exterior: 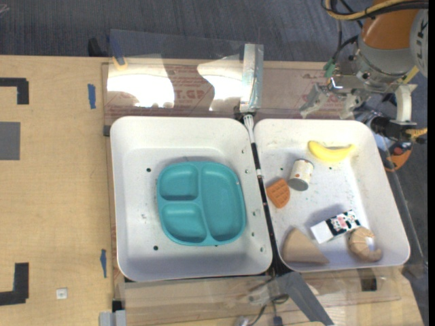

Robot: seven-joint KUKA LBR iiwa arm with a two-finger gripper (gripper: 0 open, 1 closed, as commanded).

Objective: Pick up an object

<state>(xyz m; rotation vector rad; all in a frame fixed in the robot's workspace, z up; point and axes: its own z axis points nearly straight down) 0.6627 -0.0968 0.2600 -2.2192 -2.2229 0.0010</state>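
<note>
Right bin (380, 182): banana (330, 151) just below gripper (334, 104), apart.

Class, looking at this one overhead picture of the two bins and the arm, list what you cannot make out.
- Gripper: small and blurred against the bench behind the right bin; finger state unreadable.
- Arm: cut off by the top edge.
- Small box: label print too small to read.
- Bench front: cut off by the bottom edge.

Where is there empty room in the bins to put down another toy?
Bare floor rings the teal tray in the left bin, widest above it. In the right bin, there is room between the banana and the box. The near end is crowded.
</note>
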